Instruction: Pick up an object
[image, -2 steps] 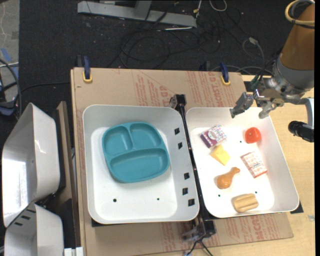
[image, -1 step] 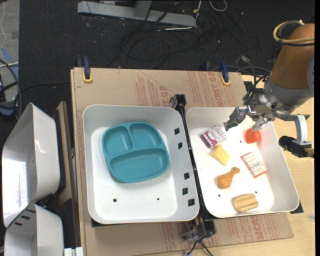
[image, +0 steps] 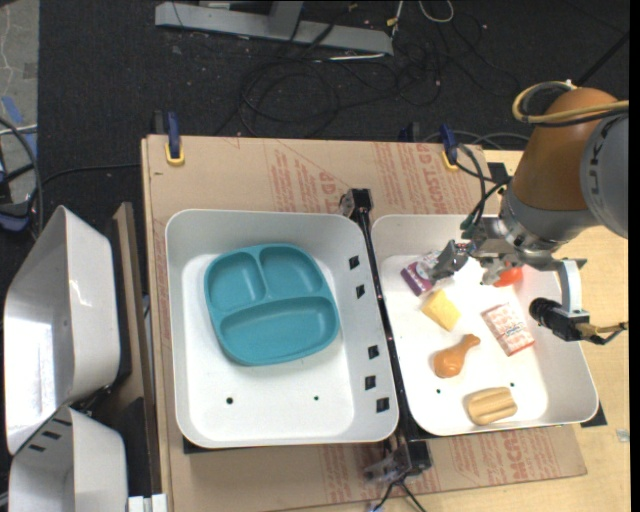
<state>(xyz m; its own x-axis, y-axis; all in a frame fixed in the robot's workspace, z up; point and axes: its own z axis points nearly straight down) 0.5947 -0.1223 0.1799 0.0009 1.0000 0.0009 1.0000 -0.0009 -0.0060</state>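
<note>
The end effector (image: 478, 252) hangs over the right bin's (image: 560, 400) upper area; whether it is wide, narrow or holding anything cannot be told. Just left of it lies a purple packet (image: 415, 275), with a red item (image: 508, 277) partly hidden under it. Below sit a yellow wedge (image: 440, 309), a printed carton (image: 507, 328), a glossy orange drumstick toy (image: 455, 355) and a tan hot-dog bun (image: 490, 405). The left bin (image: 190, 400) carries a teal divided plate (image: 270, 303), with bare floor below it. Brown board covers the surface (image: 260, 175).

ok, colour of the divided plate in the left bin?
Teal blue, a plain three-compartment plate; the camera view shows it clearly from above.
</note>
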